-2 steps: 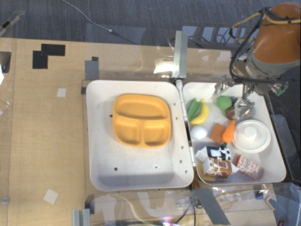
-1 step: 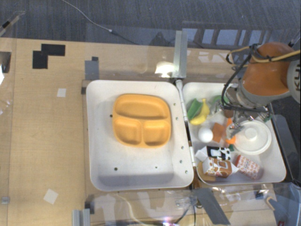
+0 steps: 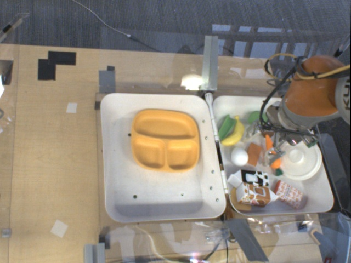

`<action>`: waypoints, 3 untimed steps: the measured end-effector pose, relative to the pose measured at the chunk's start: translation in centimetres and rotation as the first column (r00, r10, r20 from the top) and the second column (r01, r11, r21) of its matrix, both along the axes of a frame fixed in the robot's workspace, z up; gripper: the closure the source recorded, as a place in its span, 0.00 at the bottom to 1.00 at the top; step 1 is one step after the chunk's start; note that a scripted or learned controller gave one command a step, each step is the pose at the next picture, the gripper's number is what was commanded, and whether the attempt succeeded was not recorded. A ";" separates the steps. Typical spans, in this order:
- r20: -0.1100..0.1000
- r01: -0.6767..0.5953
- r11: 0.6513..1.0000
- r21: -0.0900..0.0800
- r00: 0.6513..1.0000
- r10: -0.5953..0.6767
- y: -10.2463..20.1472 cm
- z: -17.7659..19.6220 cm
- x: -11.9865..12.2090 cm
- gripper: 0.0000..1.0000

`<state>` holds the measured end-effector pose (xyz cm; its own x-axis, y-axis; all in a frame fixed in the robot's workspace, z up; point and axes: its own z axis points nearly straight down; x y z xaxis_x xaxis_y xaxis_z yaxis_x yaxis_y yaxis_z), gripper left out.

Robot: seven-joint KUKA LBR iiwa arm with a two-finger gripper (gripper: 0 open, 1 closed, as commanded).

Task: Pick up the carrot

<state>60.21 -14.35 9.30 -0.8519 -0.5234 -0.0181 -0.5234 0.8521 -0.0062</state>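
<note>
Carrot (image 3: pixel 277 163): small, orange, a green tip at its lower end towards the near side of the right bin (image 3: pixel 327 201). Lies in that bin's middle zone, just beside the left rim of a white bowl (image 3: pixel 300 163), and right of a white egg-shaped item (image 3: pixel 239 157). Sits directly under the tool (image 3: pixel 276 153); the upper part is partly hidden by it, so full length and exact tilt cannot be read. The visible stub looks short and angled. Whether it touches the bowl or lifts off the bin floor cannot be told. A separate thin orange strip (image 3: pixel 267 142) shows just above, against the tool; unclear if it belongs to the carrot.
</note>
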 end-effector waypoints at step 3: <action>-0.007 -0.166 0.986 -0.005 0.986 0.166 2.5 8.8 2.0 0.00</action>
<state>62.22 -11.81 18.15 -0.7533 -0.6576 -0.0091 -0.6576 0.7534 -0.0067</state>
